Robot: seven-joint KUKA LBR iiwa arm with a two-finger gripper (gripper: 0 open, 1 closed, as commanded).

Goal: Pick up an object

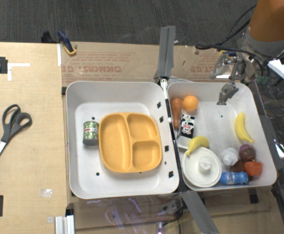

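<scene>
Along the bottom edge of the frame, bench clutter under clear plastic is too blurred to name. Just above it, in the lower part of the right bin [259, 112], a round white lid or bowl [201, 167] sits with a small banana [196, 144] touching its upper rim. To its right lies a blue bottle [233, 178], partly tucked beneath a red tomato-like fruit [253, 168], a dark plum-coloured piece [247, 152] and a crumpled clear-white thing [229, 156] that is hard to identify. A second banana [242, 127] lies alone near the bin's right wall.

In the left bin [78, 145], a yellow divided plate [130, 142] takes up the middle, and a small green can [90, 132] lies on its side touching the plate's left rim.

Higher in the right bin, a small black-and-white carton [187, 125] stands beside an orange [190, 103] and a carrot-like piece [176, 109], the latter half hidden against the divider.

At the left of the frame, scissors [9, 127] lie on the wooden bench, their blade tips cut off by the edge.

In the upper right, the gripper [228, 87] hangs over the far corner of the right bin, nothing between its fingers; they look slightly apart, though tangled cables and glare make this uncertain. The arm's orange band [274, 13] is cut off by the top corner.
</scene>
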